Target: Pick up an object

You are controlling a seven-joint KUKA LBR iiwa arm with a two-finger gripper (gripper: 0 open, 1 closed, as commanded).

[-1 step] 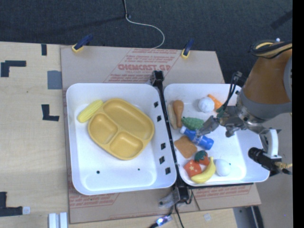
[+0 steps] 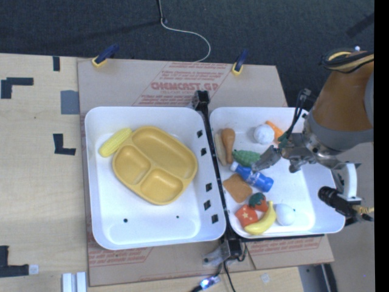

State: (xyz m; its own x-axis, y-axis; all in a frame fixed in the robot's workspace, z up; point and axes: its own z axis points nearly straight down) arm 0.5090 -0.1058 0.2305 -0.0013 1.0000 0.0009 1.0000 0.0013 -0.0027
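Note:
My gripper point(image 2: 265, 160) hangs over the middle of the right bin point(image 2: 304, 190), slanting down to the left from the grey and orange arm point(image 2: 340, 111). Its tip is just above the blue bottle point(image 2: 254, 177) and beside the green leafy toy point(image 2: 245, 157). I see nothing held in it. Around it lie a tan drumstick point(image 2: 227, 143), a white ball point(image 2: 263, 134), an orange piece point(image 2: 274, 128), a brown cracker point(image 2: 237, 189), a red tomato point(image 2: 247, 215), a yellow banana point(image 2: 263, 222) and a white egg point(image 2: 285, 214).
The left bin point(image 2: 106, 224) holds a yellow divided tray point(image 2: 155, 163) and a corn cob point(image 2: 115, 142) at its upper left. A black divider point(image 2: 209, 163) separates the bins. A cable point(image 2: 182, 32) lies beyond the bench.

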